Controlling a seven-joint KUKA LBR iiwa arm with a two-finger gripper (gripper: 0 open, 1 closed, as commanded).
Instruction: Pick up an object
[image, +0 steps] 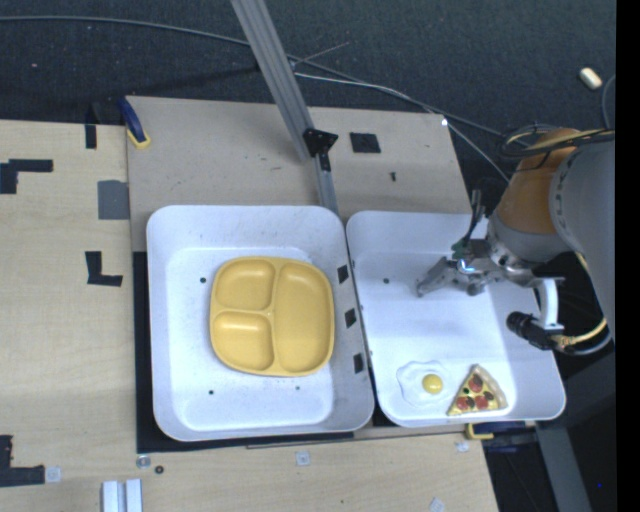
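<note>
Yellow plastic filled the middle of the left bin (180, 400): a divided plate (272, 316) with three compartments lay flat on the white floor, clear of every wall. Beside it, the right bin (400, 240) carried two small toy foods near its front edge. A fried egg (424, 382), white with a yellow yolk, lay just left of a pizza slice (477, 391) with red toppings, the two close together but not quite touching.

From the right side the grey arm (580, 200) with its orange band reached over the right bin's far half. Its pincer (447, 277) hung low above the bin's bare floor, pointing left, well apart from the egg and the pizza slice. The two fingers (431, 279) were spread a modest way and nothing lay between them.

Both bins rested on the pale wooden bench (60, 340), which bore dark tape marks at its left side. A grey metal post (285, 90) slanted across the bench behind the bins.
</note>
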